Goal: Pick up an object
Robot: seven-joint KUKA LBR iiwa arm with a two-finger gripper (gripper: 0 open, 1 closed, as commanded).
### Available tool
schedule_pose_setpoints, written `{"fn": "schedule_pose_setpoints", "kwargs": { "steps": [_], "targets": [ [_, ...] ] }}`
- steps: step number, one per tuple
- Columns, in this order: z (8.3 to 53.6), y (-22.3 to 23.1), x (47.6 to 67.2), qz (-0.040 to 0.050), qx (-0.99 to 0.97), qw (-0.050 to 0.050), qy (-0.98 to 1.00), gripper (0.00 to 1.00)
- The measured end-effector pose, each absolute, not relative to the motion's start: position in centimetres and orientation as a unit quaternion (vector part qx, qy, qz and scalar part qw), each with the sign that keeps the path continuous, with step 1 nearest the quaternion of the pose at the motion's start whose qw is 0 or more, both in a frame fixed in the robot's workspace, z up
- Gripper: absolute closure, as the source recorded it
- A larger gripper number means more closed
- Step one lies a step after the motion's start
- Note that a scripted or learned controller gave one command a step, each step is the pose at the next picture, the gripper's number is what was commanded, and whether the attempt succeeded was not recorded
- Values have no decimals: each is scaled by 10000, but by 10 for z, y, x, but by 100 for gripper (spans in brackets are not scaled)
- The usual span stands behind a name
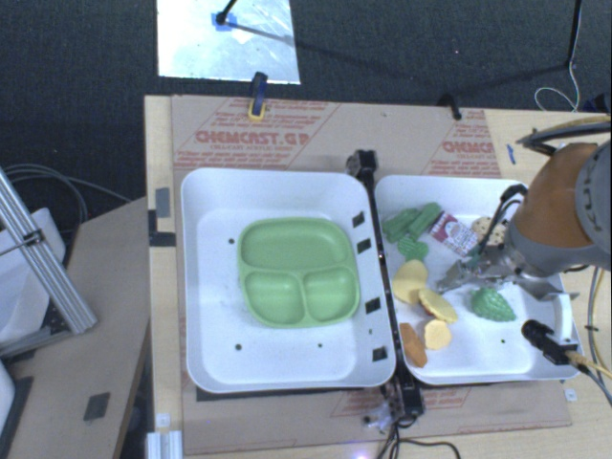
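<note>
While hovering over right bin [535,363], my tool [457,277] is pointing left, fingers' state unclear; yellow piece [413,277] lying just left.

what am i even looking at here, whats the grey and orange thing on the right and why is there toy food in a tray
One camera fixed above a bench looks down at a slant. The grey machine with the orange band is a robot arm reaching in from the right. Its metal two-finger gripper is low inside the right shallow white bin; I cannot tell whether it holds anything.

That bin holds small toy pieces for the arm to pick up: yellow slices, an orange piece, a bumpy green fruit-like piece, green pod-like pieces and a small red and white packet.

The left white bin holds a pale green divided plastic plate.
</note>
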State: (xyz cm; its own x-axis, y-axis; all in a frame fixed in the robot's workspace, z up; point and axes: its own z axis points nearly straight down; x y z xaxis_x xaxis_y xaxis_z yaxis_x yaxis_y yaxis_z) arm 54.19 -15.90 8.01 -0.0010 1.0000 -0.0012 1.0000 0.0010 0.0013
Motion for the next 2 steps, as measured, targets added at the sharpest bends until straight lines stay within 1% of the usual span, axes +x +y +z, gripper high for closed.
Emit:
{"fn": "schedule_pose_setpoints", "kwargs": {
  "steps": [1,2],
  "targets": [
    [86,-184,635,25,7049,54,7093,0],
    [97,-183,633,15,7046,32,7096,100]
  ]
}}
